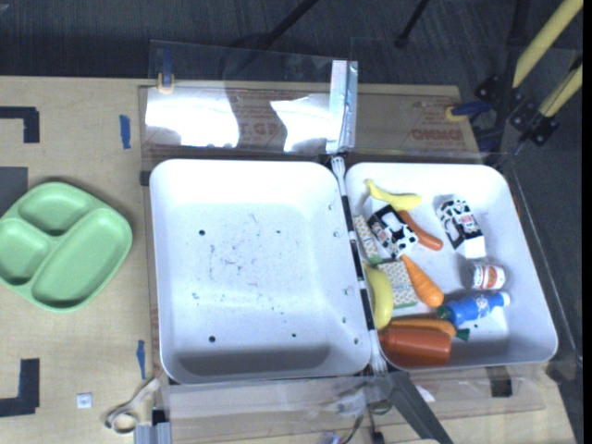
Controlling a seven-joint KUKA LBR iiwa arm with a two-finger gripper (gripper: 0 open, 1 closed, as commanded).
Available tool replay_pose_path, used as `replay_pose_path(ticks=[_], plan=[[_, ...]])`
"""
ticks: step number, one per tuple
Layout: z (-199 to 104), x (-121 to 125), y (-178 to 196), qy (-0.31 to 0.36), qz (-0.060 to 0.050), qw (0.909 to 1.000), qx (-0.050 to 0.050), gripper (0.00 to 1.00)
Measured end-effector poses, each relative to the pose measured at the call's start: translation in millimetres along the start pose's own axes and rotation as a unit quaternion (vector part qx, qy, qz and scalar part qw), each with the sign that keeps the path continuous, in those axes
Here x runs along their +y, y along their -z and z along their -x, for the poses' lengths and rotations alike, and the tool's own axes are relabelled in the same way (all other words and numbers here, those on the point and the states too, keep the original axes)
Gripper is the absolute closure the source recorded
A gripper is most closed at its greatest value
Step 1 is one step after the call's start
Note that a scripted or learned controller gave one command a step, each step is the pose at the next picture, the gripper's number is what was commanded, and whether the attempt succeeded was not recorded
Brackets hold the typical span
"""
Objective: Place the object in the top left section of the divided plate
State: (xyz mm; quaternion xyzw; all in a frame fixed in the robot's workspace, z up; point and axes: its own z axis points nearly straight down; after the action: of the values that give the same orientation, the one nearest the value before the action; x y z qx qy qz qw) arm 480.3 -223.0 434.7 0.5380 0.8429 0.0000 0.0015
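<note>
Divided plate: we see a green plate (81, 253) with 3 sections on the wooden bench (74, 155), to the left of both bins and well apart from the toys.
Plate sections: 2 small sections lie on the far and left side, and 1 long section on the near right side.
Left bin (245, 266): white and shallow, with small dark marks on its floor.
Right bin (529, 276): it touches the left bin along the middle edge and holds all the toy objects.
Objects for the task: all of them are in the right bin; we cannot tell which one is meant.
Far part of the right bin: a yellow banana (393, 195), a black and white cow-pattern item (392, 229), an orange carrot (425, 237) and a white carton (461, 225) with black spots.
Near part of the right bin: a second banana (378, 296) by the left wall, a second carrot (423, 283), a small can (487, 276), a blue and white bottle (476, 307) and a red-brown sausage (418, 342).
Far side of the bench: a clear plastic panel (250, 109) stands behind the left bin.
</note>
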Motion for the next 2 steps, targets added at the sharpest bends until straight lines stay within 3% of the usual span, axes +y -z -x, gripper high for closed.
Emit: replay_pose_path(ticks=[1,2], plan=[[0.1,-0.2,-0.3,-0.134,-0.001,0.991,0.0,1.0],[0.1,-0.2,-0.6,-0.253,-0.001,0.9675,0.0,1.0]])
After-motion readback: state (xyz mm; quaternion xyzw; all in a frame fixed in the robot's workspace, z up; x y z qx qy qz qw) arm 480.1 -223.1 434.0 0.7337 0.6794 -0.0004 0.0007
